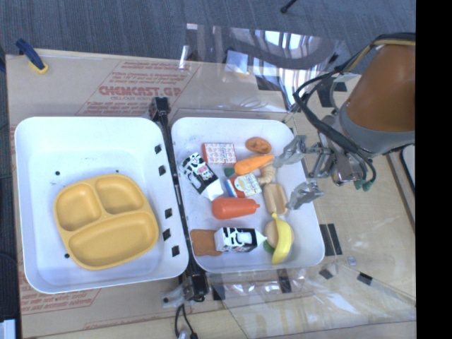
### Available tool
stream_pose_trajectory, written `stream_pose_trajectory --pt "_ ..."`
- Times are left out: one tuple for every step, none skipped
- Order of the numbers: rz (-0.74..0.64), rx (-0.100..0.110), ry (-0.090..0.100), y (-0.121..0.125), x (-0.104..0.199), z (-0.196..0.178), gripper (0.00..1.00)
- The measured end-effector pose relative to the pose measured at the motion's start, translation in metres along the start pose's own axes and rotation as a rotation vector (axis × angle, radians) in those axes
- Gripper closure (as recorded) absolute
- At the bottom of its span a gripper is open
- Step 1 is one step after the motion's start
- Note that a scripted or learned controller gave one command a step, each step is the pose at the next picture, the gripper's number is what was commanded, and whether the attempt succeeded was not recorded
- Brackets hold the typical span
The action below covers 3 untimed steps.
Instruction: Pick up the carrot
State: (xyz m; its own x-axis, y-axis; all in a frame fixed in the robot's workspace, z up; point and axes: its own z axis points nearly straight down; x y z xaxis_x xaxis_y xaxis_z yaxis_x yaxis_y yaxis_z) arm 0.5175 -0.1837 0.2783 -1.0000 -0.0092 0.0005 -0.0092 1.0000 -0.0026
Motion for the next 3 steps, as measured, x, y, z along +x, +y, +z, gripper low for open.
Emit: stream_pose_trajectory --pt "0.168 -0.006 0.014 -0.023 -0.051 0.135 0.0" --pt "0.208 0.002 -0.016 -0.028 -0.131 0.179 0.0" --pt "0.199 0.002 -0.015 -0.026 -0.132 0.167 1.0"
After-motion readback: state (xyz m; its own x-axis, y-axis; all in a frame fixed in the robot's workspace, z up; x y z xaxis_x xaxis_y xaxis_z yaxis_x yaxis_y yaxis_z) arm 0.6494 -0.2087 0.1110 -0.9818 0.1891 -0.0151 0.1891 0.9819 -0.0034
